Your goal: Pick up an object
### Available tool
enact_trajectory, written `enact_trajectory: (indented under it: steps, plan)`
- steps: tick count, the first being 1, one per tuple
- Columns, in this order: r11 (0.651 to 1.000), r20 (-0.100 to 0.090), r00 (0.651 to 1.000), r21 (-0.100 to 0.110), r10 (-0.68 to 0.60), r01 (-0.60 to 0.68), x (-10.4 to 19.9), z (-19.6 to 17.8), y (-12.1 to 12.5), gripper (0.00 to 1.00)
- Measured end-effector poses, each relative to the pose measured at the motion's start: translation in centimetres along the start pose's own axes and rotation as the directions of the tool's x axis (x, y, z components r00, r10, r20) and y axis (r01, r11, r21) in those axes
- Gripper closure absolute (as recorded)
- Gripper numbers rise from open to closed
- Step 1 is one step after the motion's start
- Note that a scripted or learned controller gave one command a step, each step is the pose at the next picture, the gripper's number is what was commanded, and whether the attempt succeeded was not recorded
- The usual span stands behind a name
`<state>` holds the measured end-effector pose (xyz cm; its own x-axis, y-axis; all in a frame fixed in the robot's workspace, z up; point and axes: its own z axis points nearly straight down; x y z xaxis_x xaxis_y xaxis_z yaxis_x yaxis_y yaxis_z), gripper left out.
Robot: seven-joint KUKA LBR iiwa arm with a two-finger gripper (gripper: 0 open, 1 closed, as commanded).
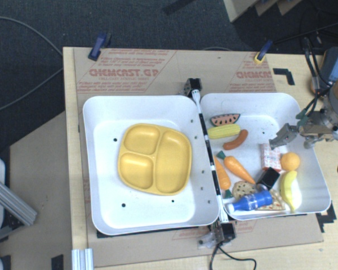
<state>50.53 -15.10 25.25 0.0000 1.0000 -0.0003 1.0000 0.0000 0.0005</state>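
Nearest the camera, at the front edge of the right bin point(312, 204), a blue bottle point(253, 201) lies on its side across a flat packet, with a cookie point(242, 189) just behind it and a banana point(291, 188) curving along the right side. A small black block point(267, 178) sits between the cookie and the banana. A little further back lie two carrots point(239, 169) side by side, one along the bin's left wall, and an orange point(290, 161) beside a pink-and-white wrapped packet point(268, 154). Beyond those are a sausage point(235, 140), an ear of corn point(223, 131) and a watermelon slice point(225, 119). The left bin point(101, 122) holds a yellow divided plate point(155, 158). The gripper point(296, 135) hangs over the right bin's right side, just above the orange and the packet; its fingers point(281, 135) look spread apart with nothing between them
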Motion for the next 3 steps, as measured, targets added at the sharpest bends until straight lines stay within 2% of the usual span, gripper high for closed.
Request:
enact_trajectory:
  steps: [1, 2, 3]
  plan:
    - [1.000, -0.002, 1.000, 0.005, 0.000, 0.000, 3.8, 15.7, 0.1, 0.00]
    - [1.000, -0.001, 1.000, 0.000, -0.001, 0.001, 4.5, 16.8, 5.5, 0.00]
    - [1.000, 0.001, 1.000, -0.001, -0.001, 0.001, 2.1, 16.8, 11.6, 0.00]
